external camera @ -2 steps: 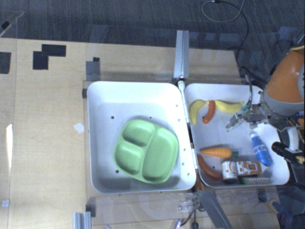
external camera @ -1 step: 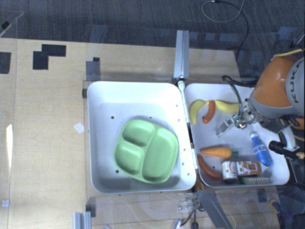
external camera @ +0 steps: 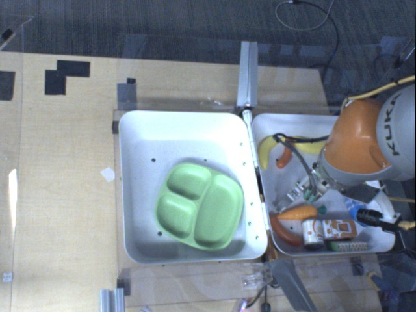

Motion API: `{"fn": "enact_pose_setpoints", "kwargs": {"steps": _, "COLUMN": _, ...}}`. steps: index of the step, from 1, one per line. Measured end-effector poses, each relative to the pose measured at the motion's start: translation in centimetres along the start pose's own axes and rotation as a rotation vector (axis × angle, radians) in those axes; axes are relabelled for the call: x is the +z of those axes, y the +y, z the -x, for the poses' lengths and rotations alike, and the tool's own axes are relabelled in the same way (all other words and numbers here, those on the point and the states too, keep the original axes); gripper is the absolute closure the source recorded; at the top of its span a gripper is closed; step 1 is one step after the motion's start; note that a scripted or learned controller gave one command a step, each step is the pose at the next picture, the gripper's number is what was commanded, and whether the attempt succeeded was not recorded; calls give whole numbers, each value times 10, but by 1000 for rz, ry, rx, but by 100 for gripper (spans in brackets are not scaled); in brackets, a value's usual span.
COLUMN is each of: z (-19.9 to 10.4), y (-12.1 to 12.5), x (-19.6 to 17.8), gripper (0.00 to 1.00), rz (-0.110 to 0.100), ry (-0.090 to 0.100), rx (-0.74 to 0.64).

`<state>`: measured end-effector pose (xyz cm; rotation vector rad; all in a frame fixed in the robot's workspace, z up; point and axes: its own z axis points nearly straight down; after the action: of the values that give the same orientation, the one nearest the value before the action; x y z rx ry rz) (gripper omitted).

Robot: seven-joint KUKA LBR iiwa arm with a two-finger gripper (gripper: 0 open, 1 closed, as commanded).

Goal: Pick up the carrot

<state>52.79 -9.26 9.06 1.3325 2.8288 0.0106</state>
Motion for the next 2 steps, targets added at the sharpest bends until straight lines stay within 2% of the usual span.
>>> {"fn": "enact_pose_setpoints", "kwargs": {"steps": 1, "z": -5, "y": -42, "x": -1, "gripper": 0, "rz": 1, "ry": -4, "rx": -22}}
{"fn": "enact_pose_setpoints", "kwargs": {"steps": 2, "z": -5, "y": -38, "x": -12, "gripper": 100, "rz": 6, "ry": -6, "rx": -23}}
